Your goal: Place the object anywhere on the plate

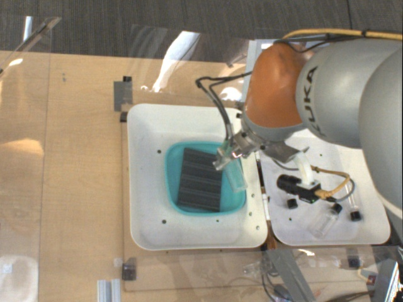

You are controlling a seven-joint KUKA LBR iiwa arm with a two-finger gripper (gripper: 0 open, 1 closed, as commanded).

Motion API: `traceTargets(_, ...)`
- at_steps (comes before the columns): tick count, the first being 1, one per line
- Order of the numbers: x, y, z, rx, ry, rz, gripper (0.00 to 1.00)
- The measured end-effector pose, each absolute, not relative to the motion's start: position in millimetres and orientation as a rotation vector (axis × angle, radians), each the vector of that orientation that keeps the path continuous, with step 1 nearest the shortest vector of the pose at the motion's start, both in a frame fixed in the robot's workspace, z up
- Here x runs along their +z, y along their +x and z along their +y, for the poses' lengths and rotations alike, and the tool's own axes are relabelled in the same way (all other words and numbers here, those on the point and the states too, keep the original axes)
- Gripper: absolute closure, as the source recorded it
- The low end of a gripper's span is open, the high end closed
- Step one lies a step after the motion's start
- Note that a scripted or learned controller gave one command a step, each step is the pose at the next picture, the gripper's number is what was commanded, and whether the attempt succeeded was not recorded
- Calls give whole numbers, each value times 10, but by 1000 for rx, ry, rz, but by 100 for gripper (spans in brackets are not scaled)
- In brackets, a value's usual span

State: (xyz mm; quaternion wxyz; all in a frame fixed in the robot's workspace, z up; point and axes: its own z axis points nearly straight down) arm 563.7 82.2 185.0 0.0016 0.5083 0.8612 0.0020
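A dark grey ribbed rectangular object lies flat on the teal plate in the left bin. It covers the plate's middle, tilted slightly. My gripper hangs over the plate's right rim, just right of the object's upper right corner. Its pale translucent fingers stand apart with nothing between them, so it is open. The orange band and grey wrist of the arm hide the bin's far right corner.
The right bin holds a black part with a yellow cable, small black cubes and a clear piece. A thin divider wall separates the bins. Black cables loop above the left bin's back edge.
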Motion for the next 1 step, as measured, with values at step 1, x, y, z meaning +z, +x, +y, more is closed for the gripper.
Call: traceTargets(1,1851,5638,816,6,1596,2701,0)
